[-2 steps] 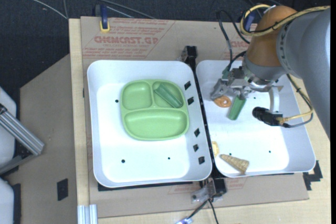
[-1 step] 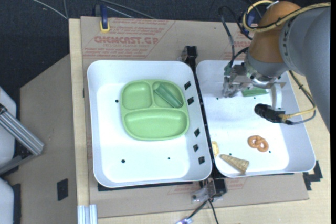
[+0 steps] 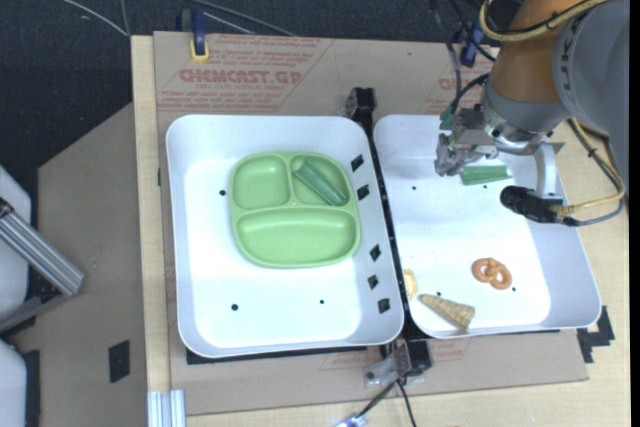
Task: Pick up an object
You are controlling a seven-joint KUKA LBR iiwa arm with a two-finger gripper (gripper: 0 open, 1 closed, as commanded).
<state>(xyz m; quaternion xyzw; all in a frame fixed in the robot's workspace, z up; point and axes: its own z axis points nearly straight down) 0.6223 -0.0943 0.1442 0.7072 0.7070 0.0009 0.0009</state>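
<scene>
Two white bins [image 3: 200, 245], one green divided plate [image 3: 294, 210], one pretzel [image 3: 491, 271], one cone [image 3: 446, 310].
</scene>
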